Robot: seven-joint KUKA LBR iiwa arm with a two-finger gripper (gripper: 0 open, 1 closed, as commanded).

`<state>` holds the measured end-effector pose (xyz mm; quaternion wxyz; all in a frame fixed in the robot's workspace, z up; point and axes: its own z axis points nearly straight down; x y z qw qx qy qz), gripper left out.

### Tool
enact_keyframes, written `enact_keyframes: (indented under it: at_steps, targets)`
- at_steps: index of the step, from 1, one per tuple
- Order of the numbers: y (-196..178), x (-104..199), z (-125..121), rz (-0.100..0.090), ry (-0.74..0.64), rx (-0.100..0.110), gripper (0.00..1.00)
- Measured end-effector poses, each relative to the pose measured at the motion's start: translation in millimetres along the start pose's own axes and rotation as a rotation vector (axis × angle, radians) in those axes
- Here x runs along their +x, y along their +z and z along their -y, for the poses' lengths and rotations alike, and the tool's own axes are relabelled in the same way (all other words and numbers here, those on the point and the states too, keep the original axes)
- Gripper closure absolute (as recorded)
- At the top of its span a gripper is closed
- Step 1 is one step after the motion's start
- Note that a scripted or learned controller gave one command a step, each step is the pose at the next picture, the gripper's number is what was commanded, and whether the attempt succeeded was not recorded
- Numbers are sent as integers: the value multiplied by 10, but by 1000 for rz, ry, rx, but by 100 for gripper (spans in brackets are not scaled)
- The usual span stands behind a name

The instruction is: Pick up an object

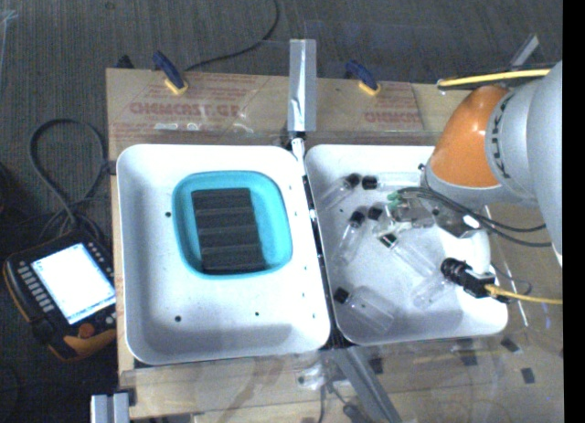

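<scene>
Pincer [402,211] state unclear, above right bin [411,321]; plywood bench [210,106], dark carpet.

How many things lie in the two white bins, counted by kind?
Blue tray with a dark ribbed insert, in the left bin: 1
Clear vials with black caps, in the right bin: about 6; they overlap and the arm hides part of that bin, so this count is uncertain
Total: about 7
</scene>
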<state>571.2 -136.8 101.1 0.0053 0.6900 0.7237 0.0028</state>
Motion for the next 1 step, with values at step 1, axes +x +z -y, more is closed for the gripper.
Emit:
enact_keyframes:
  at_steps: [1]
  targets:
    - [-1094, 52, -711, 3, 358, 14, 100]
